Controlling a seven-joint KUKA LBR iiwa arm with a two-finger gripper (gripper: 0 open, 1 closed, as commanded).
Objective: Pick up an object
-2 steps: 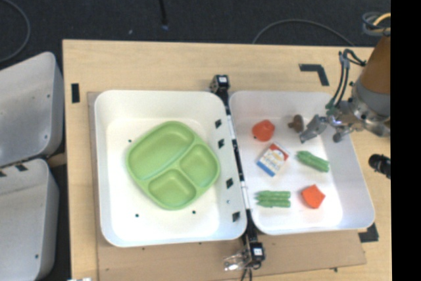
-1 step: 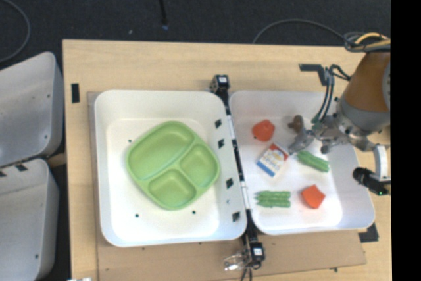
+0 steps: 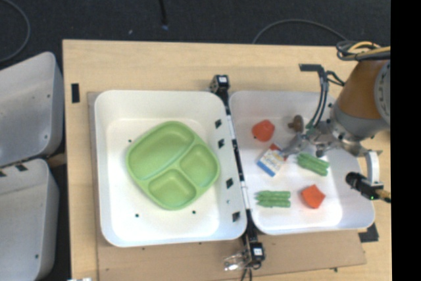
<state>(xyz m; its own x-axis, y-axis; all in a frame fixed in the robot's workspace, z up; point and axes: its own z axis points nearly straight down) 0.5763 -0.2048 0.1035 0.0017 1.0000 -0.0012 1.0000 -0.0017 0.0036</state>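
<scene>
A single fixed camera looks down on the bench (image 3: 197,56) from above at a slight slant, far enough back to take in both white bins whole, the left bin (image 3: 105,141) and the right bin (image 3: 263,105) side by side, with dark floor beyond the bench's far edge at the top of the frame. The bench's near edge runs close to the bottom. The arm (image 3: 362,92) enters from the right side of this view
</scene>
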